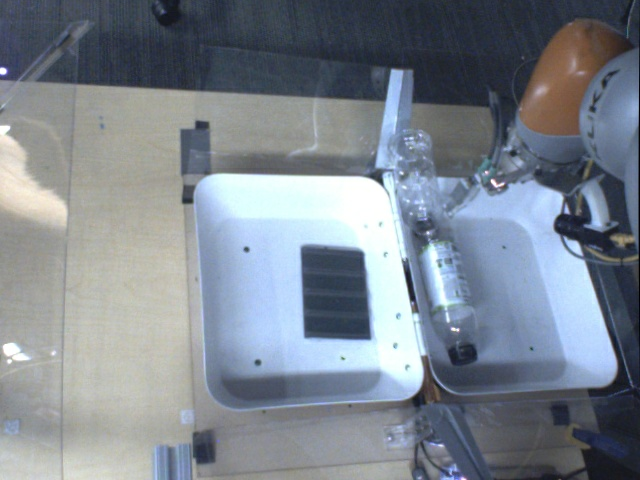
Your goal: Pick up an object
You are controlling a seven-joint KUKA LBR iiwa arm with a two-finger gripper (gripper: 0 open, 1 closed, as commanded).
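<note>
Two shallow white bins are sitting side by side on a tan wooden bench (110, 298). The left bin (230, 268), smooth plastic with rounded corners, is holding a dark ribbed rectangular panel (335, 291) lying flat at its centre. The right bin (560, 298) is holding a clear plastic bottle (445, 288) lying along its left wall, dark cap toward the near corner; its label is too small to read. A second clear, crumpled plastic bottle (413, 173) is resting at that bin's far left corner. The gripper (462, 196) is hanging just right of the crumpled bottle, over the right bin's far edge; jaw opening cannot be made out, nothing visibly held.
</note>
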